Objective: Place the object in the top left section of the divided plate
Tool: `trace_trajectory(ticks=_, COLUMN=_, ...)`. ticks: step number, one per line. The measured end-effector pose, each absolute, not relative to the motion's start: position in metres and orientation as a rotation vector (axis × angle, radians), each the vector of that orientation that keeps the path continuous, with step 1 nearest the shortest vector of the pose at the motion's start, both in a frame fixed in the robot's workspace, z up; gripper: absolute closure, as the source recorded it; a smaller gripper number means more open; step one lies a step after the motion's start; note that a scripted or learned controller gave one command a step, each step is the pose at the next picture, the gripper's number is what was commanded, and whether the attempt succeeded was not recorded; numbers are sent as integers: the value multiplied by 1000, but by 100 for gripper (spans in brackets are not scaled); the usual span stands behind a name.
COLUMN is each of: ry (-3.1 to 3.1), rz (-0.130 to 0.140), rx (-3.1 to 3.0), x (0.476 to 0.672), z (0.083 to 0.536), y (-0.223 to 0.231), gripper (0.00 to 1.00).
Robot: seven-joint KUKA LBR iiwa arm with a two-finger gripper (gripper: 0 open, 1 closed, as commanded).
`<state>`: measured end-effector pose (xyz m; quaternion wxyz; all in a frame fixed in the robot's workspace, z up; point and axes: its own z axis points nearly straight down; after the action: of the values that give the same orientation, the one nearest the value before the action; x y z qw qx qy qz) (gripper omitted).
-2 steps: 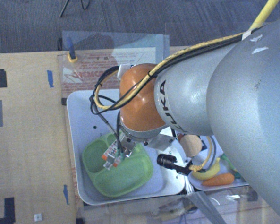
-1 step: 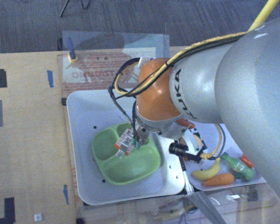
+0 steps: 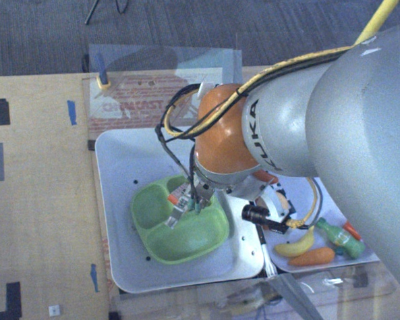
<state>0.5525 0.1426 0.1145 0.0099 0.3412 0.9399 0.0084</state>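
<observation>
A green divided plate (image 3: 166, 244) lies in the left white bin (image 3: 118, 195), with two small sections at its far side and one large section in front. My gripper (image 3: 182, 206) hangs low over the plate's middle, about where the dividers meet. A small orange bit (image 3: 173, 199) shows right at the gripper's tip, above the edge of the far sections; whether it is held cannot be made out. The grey arm with its orange band (image 3: 218, 131) covers the plate's far right edge.
The right bin (image 3: 328, 266) holds a yellow banana (image 3: 294, 245), an orange carrot-like piece (image 3: 312, 256), a green bottle (image 3: 340, 238) and a small red piece (image 3: 353, 231). A red-orange thing (image 3: 266, 177) peeks from under the arm. The wooden bench (image 3: 40, 199) stretches left.
</observation>
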Motion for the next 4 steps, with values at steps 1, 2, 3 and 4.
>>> trace_trajectory(ticks=1, ry=2908, rz=44, rx=1064, x=561, z=138, y=140, gripper=100)
trace_trajectory(ticks=2, ry=2991, rz=2, rx=958, x=480, z=227, y=145, gripper=100)
trace_trajectory(ticks=3, ry=3065, rz=4, rx=669, x=534, z=163, y=178, gripper=100)
trace_trajectory(ticks=4, ry=3065, rz=4, rx=669, x=534, z=164, y=178, gripper=0)
